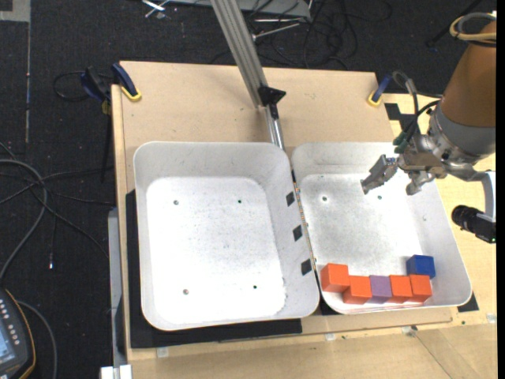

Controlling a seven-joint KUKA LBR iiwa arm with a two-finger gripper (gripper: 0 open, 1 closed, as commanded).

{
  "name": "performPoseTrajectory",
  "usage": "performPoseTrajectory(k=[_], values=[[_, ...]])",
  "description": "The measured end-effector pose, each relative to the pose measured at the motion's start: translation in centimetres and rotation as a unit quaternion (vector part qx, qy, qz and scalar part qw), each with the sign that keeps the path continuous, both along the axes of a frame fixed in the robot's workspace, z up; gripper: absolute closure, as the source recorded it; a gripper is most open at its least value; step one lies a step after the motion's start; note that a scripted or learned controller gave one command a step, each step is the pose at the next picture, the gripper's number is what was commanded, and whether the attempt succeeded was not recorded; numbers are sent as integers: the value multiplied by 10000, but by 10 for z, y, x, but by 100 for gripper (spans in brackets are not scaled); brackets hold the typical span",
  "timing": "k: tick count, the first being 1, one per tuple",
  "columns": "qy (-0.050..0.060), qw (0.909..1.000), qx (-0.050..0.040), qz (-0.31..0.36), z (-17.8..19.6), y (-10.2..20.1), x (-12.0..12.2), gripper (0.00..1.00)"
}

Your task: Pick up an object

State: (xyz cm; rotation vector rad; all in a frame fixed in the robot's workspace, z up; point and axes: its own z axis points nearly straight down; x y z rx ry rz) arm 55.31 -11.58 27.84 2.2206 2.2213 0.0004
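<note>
The end effector [397,177] hangs spread wide, holding nothing, while the row of blocks [379,285] (long axis three-to-nine) lies toward six o'clock, well apart.

From my seat the arm [473,85] is cut off by the picture's right edge, so I see just its orange band and grey wrist, and the dark fitting [473,223] beside the right bin's [347,168] right rim runs off that edge too. The blocks [379,284] huddle along the right bin's near wall, touching one another, so I cannot tell whether the orange ones are separate cubes or joined. At the bench's [197,105] near left corner a handheld screen [14,346] is clipped by the left and bottom edges, its display too small to read.
</note>
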Motion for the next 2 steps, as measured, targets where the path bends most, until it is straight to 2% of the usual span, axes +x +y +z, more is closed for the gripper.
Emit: performPoseTrajectory(k=[1,2], values=[[4,10000,-21,-26,-47,-66,47,0],[41,10000,9,-3,-162,-57,51,0]])
